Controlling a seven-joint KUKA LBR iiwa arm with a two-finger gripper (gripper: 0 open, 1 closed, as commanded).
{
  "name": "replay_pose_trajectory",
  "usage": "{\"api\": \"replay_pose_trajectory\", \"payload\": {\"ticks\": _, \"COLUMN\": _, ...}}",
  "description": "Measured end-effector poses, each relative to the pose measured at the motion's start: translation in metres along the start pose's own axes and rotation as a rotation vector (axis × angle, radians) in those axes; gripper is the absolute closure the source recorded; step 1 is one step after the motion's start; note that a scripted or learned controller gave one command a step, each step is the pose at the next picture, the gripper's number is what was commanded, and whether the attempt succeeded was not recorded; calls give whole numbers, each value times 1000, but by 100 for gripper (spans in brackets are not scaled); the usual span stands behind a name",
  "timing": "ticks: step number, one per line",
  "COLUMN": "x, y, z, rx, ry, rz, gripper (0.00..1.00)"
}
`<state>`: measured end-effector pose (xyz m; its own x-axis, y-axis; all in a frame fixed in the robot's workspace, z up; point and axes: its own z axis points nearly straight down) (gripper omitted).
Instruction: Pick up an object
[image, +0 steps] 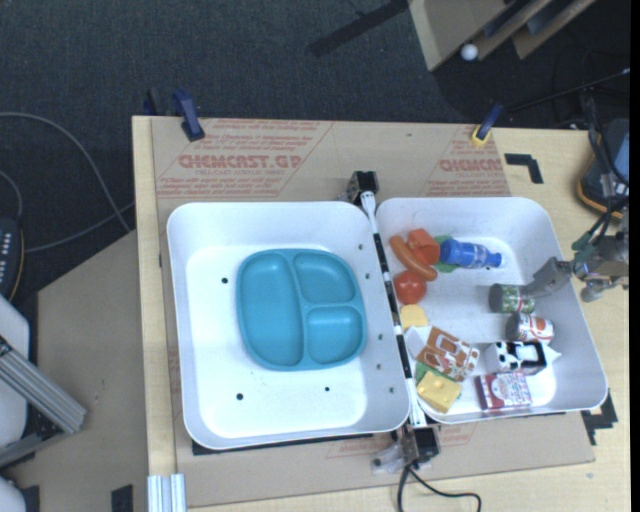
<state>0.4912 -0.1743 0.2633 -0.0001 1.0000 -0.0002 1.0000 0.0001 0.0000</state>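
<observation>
The right bin (560, 232) holds several small toy items. Among them are a blue bottle (468, 254), orange and red food pieces (416, 250), a red tomato (410, 288) and a green can (512, 297). A red-and-white can (533, 328), a black-and-white cow figure (520, 355), a red carton (505, 391), an orange patterned box (447, 352) and a yellow wedge (438, 390) lie nearer the front. My gripper (565, 280) reaches in over the right bin's right rim, low and just right of the green can. I see nothing held in it.
The left bin (200, 240) holds a teal divided plate (300, 307). A black clamp (362, 185) joins the two bins at the back, and another (415, 445) sits at the front. Blue (186, 112) and yellow (487, 124) clips hold the cardboard base.
</observation>
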Motion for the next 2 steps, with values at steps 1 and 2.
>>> {"api": "replay_pose_trajectory", "payload": {"ticks": 1, "x": -30, "y": 69, "z": 129, "rx": 3, "ry": 1, "rz": 0, "gripper": 0}}
{"api": "replay_pose_trajectory", "payload": {"ticks": 2, "x": -12, "y": 59, "z": 179, "rx": 1, "ry": 1, "rz": 0, "gripper": 0}}
